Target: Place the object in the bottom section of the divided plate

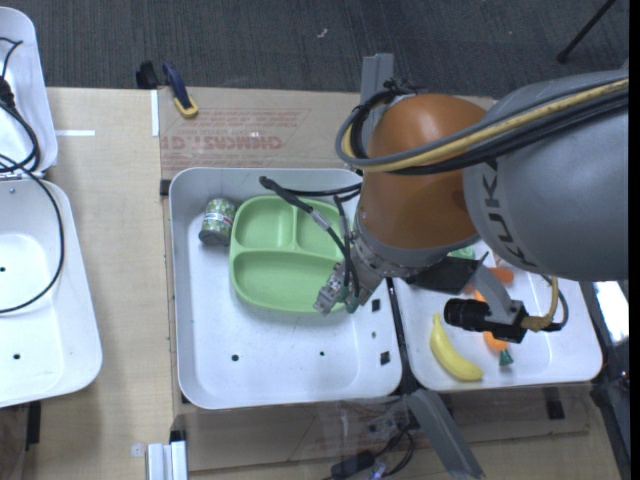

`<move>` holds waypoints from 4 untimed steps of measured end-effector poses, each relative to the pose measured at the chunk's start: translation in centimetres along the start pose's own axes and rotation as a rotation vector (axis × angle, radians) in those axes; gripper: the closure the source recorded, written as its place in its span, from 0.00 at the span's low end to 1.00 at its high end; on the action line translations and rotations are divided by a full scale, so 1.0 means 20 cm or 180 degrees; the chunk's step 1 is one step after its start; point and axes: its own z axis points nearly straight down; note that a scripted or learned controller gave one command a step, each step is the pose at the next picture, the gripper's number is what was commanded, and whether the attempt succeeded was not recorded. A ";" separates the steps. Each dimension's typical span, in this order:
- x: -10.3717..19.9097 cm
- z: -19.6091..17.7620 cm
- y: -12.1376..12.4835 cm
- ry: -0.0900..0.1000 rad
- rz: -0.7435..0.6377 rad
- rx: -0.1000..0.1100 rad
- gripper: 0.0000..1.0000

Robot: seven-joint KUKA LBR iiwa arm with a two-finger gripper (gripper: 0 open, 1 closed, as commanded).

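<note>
A green divided plate [283, 255] lies in the left bin [270, 368], its large bottom section facing the bin's front. A small can [215, 220] with a green and white label rests against the plate's upper left rim. My gripper [334, 294] hangs over the plate's lower right edge, under the big orange and grey wrist. The wrist hides the plate's right side. I see no object clearly held at the gripper's tip.
In the right bin [560, 363] lie a yellow banana [452, 350] and orange pieces [497, 340], partly under the arm. A blue and yellow clamp [178, 90] sits on the bench behind. A white tub with black cable [30, 268] stands at far left.
</note>
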 end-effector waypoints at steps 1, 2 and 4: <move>-0.30 0.07 0.00 -0.0004 0.0815 -0.0002 1.00; 0.02 0.00 0.05 0.0001 0.0648 0.0001 1.00; 0.07 0.01 0.07 -0.0001 0.1142 0.0003 1.00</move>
